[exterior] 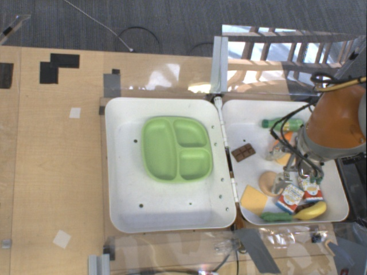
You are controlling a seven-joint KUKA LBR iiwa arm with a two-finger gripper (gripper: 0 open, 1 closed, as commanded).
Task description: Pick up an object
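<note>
A green divided plate (175,149) lay in the left bin (123,211). In the right bin (246,114) sat a chocolate piece (243,152), a yellow cheese wedge (253,199), a small carton (290,196) and a banana (310,211). The jaws (290,176) hung over the carton; whether spread or pressed together, I could not tell.

A green divided plate (175,149) lies in the left white bin (123,211) on the wooden worktop (51,171).

No lettering is reading clearly anywhere. The small carton (291,196) lying just beside the gripper (295,179) is showing colored print, too blurred to read.
</note>
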